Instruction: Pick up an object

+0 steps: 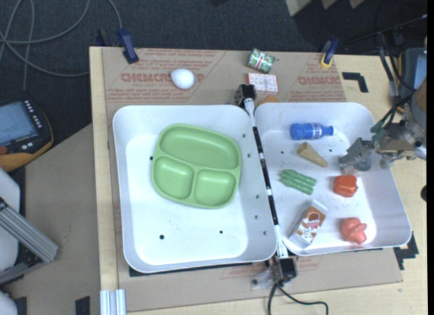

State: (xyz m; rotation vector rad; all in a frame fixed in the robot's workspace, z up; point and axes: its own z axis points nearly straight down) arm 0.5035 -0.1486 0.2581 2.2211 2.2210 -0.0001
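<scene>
Camera view has the gripper (pixel 355 158) low over the right bin (pixel 386 205), near its right wall, with the arm reaching in from the right. Whether it is spread or closed cannot be told from here, and nothing can be seen held in it. Just below and a little left of the gripper lies a red pepper (pixel 345 185), close to it but seemingly not touching. Further below sits a red-orange toy (pixel 354 230) near the bin's lower rim. Left of the gripper lies a tan wedge (pixel 311 154), and above that a blue bottle (pixel 310 131) on its side. Down and left of the gripper are green beans (pixel 298 181), and lower still a small carton (pixel 308 225) leaning at the bin's lower left corner. Well to the left, the left bin (pixel 135 239) carries a green divided plate (pixel 197 166). Beyond the bins, on the worktop (pixel 224 73), rest a white egg (pixel 182 78) and a small can (pixel 260 59)
</scene>
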